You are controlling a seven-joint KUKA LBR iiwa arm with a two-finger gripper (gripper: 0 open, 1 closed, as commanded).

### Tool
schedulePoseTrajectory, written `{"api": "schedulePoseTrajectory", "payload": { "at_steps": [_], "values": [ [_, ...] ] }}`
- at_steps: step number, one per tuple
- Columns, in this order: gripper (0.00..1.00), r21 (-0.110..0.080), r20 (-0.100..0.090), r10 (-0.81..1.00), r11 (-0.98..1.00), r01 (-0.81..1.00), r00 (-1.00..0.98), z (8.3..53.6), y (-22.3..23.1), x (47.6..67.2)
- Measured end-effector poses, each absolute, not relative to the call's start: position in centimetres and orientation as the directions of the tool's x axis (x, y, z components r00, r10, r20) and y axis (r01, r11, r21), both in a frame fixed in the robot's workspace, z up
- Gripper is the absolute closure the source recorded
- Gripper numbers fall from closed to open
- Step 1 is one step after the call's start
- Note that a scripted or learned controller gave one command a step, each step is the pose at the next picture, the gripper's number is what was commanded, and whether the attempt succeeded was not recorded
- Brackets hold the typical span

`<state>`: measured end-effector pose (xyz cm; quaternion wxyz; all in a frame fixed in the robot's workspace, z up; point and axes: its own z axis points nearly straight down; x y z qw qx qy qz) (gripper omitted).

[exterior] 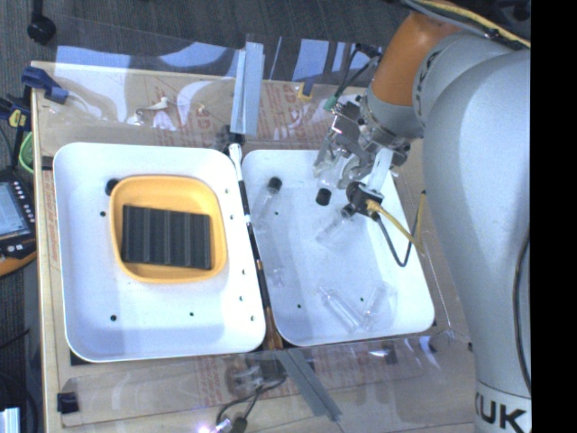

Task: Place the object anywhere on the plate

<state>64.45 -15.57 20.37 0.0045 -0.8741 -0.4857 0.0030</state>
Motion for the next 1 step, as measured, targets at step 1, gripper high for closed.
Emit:
{"api": "schedulePoseTrajectory", "payload": {
  "at_steps": [1],
  "values": [
    [1.00,-0.007,-0.001,0.926,-0.377,0.926,0.377,18.96,-10.60,59.44]
  ]
}}
